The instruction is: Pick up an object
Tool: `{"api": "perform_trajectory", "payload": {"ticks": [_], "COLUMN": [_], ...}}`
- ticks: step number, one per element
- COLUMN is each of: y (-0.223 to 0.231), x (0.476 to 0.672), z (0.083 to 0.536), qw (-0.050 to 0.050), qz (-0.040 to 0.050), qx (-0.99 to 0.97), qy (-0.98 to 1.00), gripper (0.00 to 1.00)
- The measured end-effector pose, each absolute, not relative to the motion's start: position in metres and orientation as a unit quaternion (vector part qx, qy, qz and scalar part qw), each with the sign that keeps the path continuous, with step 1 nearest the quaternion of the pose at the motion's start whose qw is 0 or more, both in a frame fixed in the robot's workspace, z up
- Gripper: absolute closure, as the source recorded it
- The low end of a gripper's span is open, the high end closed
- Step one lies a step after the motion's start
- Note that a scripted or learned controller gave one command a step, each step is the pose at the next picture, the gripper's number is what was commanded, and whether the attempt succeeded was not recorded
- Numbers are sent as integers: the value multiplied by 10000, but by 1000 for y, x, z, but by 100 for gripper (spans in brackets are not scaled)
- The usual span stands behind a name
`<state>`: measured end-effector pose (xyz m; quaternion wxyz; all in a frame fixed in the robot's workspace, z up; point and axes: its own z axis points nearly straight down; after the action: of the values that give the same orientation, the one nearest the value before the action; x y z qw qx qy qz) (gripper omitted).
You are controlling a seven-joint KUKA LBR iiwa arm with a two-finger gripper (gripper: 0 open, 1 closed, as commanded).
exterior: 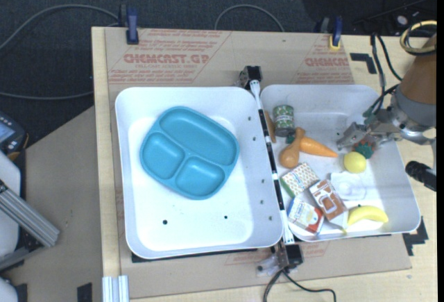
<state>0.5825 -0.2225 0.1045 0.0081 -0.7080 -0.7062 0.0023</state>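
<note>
Pincer (pixel 362 135) hangs over right bin (pixel 388 103) beside lemon (pixel 355 162); grip state unclear.

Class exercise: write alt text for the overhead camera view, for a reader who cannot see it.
A robot gripper reaches from the right into the right bin, above a lemon, beside a carrot, banana and small packets. The left bin holds a blue divided plate.

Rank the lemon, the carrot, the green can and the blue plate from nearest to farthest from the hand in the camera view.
From the hand:
1. Lemon, just below it in the right bin.
2. Carrot, to its left.
3. Green can, by the divider.
4. Blue plate, in the left bin.
</note>
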Motion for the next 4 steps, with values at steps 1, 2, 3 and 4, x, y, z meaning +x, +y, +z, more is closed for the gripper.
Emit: {"api": "perform_trajectory", "payload": {"ticks": [1, 2, 3, 4], "y": [-187, -210, -213, -213], "x": [533, 593, 567, 568], "z": [83, 85, 85, 95], "qw": [49, -36, 20, 1], "qz": [13, -11, -5, -7], "qx": [-7074, -7064, -7067, -7069], "qy": [-7067, -7078, -7075, -7073], "gripper": [0, 0, 0, 100]}}
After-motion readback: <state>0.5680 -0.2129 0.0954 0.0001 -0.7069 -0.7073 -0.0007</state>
